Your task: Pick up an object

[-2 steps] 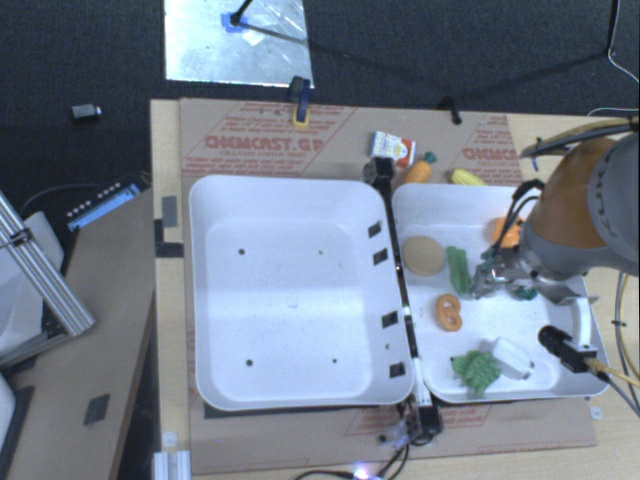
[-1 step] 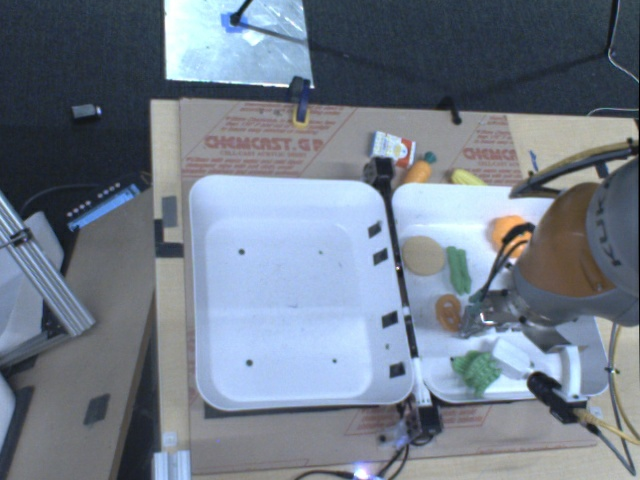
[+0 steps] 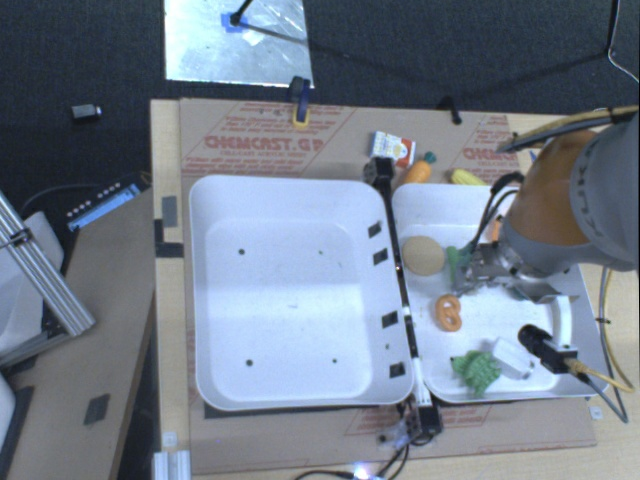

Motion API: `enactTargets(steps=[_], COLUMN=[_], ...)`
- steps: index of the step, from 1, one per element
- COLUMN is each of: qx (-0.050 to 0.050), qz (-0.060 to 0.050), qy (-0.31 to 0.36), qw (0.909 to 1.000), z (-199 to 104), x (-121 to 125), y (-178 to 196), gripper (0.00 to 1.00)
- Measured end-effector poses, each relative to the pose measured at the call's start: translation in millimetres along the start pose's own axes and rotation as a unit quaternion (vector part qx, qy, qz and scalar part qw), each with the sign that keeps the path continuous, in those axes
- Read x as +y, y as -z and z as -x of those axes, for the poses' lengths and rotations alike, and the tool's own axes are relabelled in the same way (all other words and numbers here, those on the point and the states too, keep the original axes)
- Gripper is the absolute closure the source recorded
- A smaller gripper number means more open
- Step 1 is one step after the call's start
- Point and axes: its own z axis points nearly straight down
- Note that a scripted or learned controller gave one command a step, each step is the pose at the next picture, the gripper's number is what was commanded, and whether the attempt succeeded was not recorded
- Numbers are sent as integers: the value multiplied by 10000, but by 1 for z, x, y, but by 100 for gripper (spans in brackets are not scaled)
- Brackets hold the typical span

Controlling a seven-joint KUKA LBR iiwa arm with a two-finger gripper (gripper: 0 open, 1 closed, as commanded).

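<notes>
The arm was cut off by the right edge of the frame. Its wrist hid part of the right bin — and the gripper fingers were too blurred to resolve their state.

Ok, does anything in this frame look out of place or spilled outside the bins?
Yes: a carrot, a corn cob and a small carton lie on the board behind the right bin, outside it. Nothing looks damaged.

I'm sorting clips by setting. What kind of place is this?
Probably a robotics lab test bench: a KUKA arm reaches over two white bins, toy food lies in one, and cables trail over dark carpet.
</notes>
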Motion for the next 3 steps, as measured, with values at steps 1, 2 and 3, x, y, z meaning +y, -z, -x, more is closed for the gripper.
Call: enactTargets(steps=[1,2,3], qx=[5,-1,-1], qz=[-38,-29,-26], qy=[-35,-31,-7], qw=[10000,10000,10000], z=[-9,-8,-10], x=[-58,-55,26], y=[36,35,-39], gripper=[100,0,0])
